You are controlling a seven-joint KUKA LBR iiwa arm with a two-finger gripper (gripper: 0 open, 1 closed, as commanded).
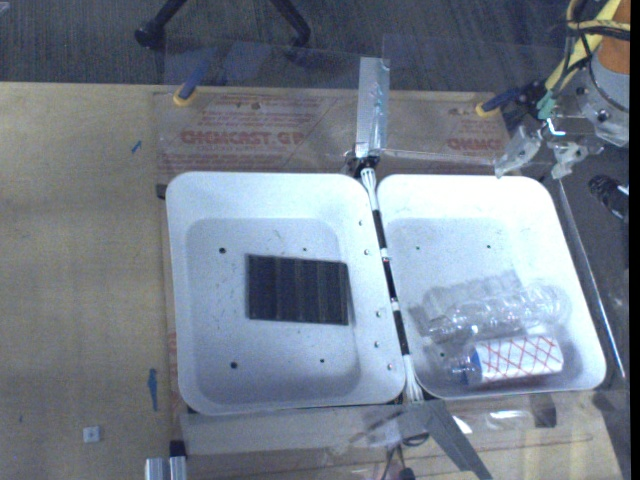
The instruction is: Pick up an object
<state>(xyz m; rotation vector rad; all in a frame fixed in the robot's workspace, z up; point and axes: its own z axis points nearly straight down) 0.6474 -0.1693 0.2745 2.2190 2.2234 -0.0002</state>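
We find the gripper (537, 146) at the upper right of the frame, above the far corner of the right bin (470, 200), well apart from anything in it. Its fingertips hang apart with nothing between them: a fairly wide, empty hand.

Right bin, lower right of the frame: a clear plastic bottle (492, 310) lying on its side, and just below it, touching or nearly so, a small box with a red lattice print (518, 358) with a blue end. Left bin (190, 208), centre left: a dark ribbed flat panel (298, 289) lying flat on the floor.

Handling, as we judge it: the bottle looks empty, so light, thin-walled, slick, and apt to roll or squash; best taken across its middle. The box seems stiffer and flat-sided, a surer hold across its short width. The panel lies too flat for the fingers to get under.
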